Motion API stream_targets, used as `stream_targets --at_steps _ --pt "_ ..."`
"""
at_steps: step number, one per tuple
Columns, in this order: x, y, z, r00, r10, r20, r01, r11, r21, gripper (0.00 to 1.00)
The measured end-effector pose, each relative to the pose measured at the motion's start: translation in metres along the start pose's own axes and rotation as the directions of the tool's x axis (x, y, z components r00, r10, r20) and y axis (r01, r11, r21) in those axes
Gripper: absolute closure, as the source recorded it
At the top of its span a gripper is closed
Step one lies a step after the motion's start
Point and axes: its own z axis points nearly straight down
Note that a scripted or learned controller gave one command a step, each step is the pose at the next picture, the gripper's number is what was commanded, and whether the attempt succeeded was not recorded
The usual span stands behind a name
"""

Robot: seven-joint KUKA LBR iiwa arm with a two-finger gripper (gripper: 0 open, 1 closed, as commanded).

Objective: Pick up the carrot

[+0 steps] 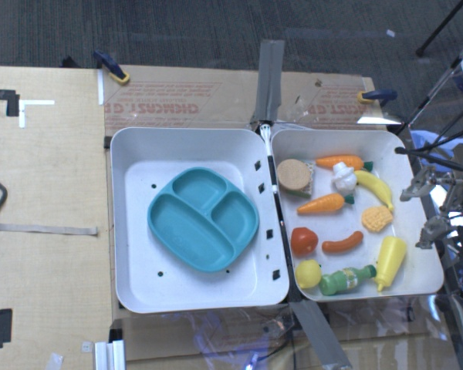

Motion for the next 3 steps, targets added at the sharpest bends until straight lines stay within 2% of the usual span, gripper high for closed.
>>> stream_targets --at_steps 1,2,3 --pt "-0.066 0.016 0.149 0.96 -0.282 0.001 0.282 0.96 0.0 0.0" --pt "-0.112 0.087 0.149 0.987 -0.158 0.001 0.158 0.987 -0.001 0.0" --pt "-0.068 0.107 0.149 0.997 -0.071 0.001 0.071 0.997 0.001 0.0"
